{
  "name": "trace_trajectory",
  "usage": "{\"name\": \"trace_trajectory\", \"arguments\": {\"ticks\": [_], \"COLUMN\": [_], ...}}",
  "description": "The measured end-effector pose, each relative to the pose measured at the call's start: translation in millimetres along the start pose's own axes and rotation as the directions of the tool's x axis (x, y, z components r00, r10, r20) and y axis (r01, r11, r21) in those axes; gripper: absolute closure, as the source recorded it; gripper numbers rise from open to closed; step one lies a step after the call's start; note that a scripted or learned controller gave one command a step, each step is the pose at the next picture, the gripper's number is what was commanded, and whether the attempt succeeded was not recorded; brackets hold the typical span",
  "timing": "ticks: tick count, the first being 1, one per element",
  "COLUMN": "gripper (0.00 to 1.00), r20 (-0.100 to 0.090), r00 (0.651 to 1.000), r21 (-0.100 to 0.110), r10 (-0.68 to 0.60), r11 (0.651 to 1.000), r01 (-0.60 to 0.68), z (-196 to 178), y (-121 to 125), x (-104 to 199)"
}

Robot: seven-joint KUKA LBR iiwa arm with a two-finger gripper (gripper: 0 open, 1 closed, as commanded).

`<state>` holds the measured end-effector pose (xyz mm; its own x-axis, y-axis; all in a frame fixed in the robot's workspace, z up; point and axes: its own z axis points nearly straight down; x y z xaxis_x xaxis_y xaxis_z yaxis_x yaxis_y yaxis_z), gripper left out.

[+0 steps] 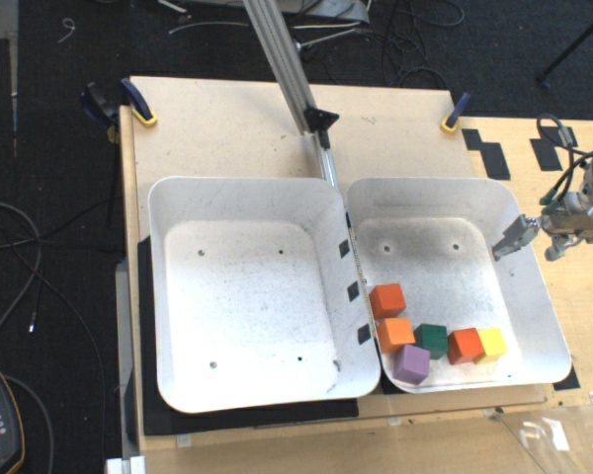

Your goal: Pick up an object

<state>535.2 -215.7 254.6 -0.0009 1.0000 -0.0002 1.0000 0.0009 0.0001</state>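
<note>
Several small blocks lie in the front part of the right bin: an orange block, a second orange block, a green block, a purple block, a red-orange block and a yellow block. My gripper hangs over the right bin's right rim, well behind and to the right of the blocks. It is open, its two fingers spread apart with nothing between them.
The left bin adjoins the right one along a shared middle wall. A slanted metal pole rises from behind the bins. Yellow-tipped clamps sit at the board's back corners.
</note>
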Motion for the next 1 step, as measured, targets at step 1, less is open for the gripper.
{"name": "trace_trajectory", "arguments": {"ticks": [1], "gripper": [0.00], "r20": [-0.002], "r00": [1.000], "r21": [0.006], "r10": [0.001], "r11": [1.000], "r01": [-0.001], "z": [91.2], "y": [23.2], "x": [-8.1]}}
